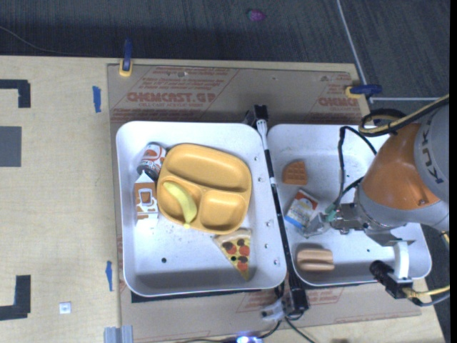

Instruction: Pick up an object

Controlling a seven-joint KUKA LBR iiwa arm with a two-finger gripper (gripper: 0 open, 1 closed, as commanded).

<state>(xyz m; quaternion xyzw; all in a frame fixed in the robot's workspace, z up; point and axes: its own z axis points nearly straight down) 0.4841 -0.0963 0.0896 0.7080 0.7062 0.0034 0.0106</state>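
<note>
White plastic for two shallow bins side by side on the surface (57,227), with a brown cardboard sheet (214,91) under them. Everything below placed against the small packet (303,209), lying tilted near the middle of the right bin (357,263).

Nearest the camera, just in front of the packet: a toy hot dog (314,258), lying crosswise, apart from it. Further toward the view's left at about that depth, across the rims in the left bin (186,263): a toy pizza slice (237,250).

Right beside the packet, on its right edge: the tool (327,219), low in the right bin and seemingly touching the packet; released or clenched, cannot tell. Behind the tool, to the packet's right: the grey arm with its orange band (400,181).

Left of the packet, in the left bin: a yellow divided tray (214,166) with a banana (182,200) in its left compartment. Beyond the tray, further left: a small orange and white carton (145,199) and a can (151,161) on its side.

Just behind the packet, apart from it: an orange wedge-shaped toy (294,171).

Farthest back, on the cardboard's far edge: a blue clamp (364,89).
</note>
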